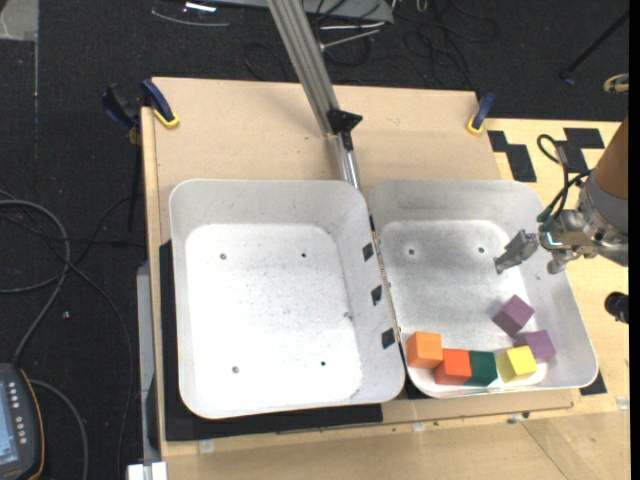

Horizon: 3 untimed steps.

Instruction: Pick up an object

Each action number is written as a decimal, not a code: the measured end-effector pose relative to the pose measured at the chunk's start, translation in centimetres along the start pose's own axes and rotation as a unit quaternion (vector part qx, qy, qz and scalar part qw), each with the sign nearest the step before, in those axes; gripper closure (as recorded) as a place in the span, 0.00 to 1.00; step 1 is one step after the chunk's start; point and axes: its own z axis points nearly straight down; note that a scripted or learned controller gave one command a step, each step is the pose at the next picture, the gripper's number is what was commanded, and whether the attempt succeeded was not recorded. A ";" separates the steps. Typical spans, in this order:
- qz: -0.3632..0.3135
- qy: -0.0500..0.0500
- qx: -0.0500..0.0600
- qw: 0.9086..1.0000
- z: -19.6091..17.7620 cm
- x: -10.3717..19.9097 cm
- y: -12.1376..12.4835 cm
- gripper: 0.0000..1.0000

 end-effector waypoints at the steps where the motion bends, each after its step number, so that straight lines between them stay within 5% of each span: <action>1: 0.000 0.002 0.000 1.000 10.5 -1.4 -1.7 0.00; 2: -0.002 0.001 0.001 1.000 10.5 2.8 -3.3 0.00; 3: 0.000 0.000 0.000 1.000 9.5 2.6 -3.2 1.00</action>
